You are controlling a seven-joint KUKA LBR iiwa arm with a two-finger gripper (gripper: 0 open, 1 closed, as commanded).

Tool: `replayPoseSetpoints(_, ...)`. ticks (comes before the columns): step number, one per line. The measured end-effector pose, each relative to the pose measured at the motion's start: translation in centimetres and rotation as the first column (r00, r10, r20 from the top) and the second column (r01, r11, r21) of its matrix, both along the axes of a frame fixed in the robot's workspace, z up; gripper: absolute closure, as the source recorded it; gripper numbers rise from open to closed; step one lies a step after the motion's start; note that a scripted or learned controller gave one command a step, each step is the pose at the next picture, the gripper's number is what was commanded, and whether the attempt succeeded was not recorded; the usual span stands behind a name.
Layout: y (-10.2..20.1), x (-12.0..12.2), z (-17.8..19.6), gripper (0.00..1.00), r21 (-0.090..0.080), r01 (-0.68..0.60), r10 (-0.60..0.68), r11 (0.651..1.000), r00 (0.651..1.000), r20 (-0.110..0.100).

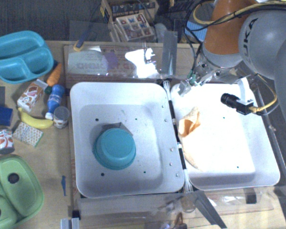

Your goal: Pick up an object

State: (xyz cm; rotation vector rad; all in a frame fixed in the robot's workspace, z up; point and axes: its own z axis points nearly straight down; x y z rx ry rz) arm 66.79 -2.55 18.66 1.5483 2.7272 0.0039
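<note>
A teal bowl (115, 148) lies upside down in the left bin (86, 99). In the right bin (257, 151), an orange and tan soft object (189, 124) rests against the left wall, with a pale tan part reaching down toward the bin's front. My gripper (185, 86) hangs over the far left corner of the right bin, a little above and behind the orange object and apart from it. The grey arm with its orange band (226, 23) comes in from the upper right.
A black cylindrical part with a yellow cable (236, 103) juts over the right bin. Left of the bins lie a banana (34, 120), a blue bottle (54, 98), small cans, a teal divided tray (20, 55) and a green tray (12, 190). A clear box (114, 63) stands behind the left bin.
</note>
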Motion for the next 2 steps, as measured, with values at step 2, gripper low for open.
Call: replayPoseSetpoints(2, -3.1, -2.7, -0.1, 0.00, 0.001, 0.136, -0.136, 0.991, 0.991, -0.006)
